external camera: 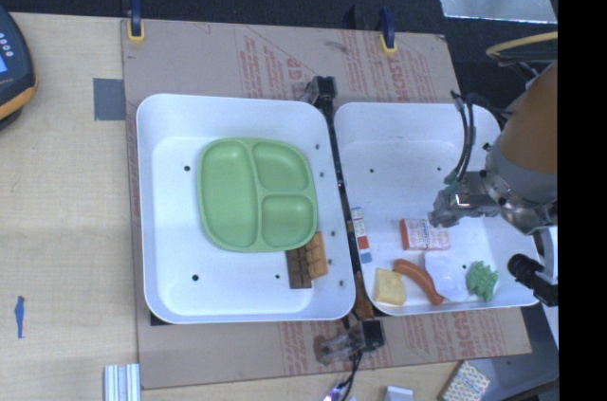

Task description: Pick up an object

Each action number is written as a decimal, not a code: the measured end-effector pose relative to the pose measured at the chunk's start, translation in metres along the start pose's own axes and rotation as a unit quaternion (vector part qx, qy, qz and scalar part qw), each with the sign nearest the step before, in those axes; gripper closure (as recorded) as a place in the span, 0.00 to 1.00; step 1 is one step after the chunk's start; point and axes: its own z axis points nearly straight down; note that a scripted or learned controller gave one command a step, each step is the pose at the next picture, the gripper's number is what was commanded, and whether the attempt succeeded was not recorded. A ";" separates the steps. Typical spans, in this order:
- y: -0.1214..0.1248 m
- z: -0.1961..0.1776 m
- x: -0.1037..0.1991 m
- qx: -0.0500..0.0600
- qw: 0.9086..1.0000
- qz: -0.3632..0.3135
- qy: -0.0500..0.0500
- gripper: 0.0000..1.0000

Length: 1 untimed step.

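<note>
Several small things lie at the front of the right bin [398,138]: a red and white packet [423,235], a yellow wedge [389,286], a reddish sausage [418,281], a white lump [446,277] and a green broccoli piece [482,280]. My gripper [453,209] hangs at the right side of that bin, just right of and above the packet. The arm's wrist with its orange band [536,129] comes in from the right edge.
The left bin [161,200] holds a green divided plate [256,193] and a brown waffle-like block [306,262] near its front right corner. Black clips [321,89] join the bins at the middle divider. Cardboard lies under both bins.
</note>
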 end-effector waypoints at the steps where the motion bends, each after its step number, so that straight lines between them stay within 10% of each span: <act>1: 0.001 0.000 -0.001 -0.001 1.000 0.001 0.000 0.00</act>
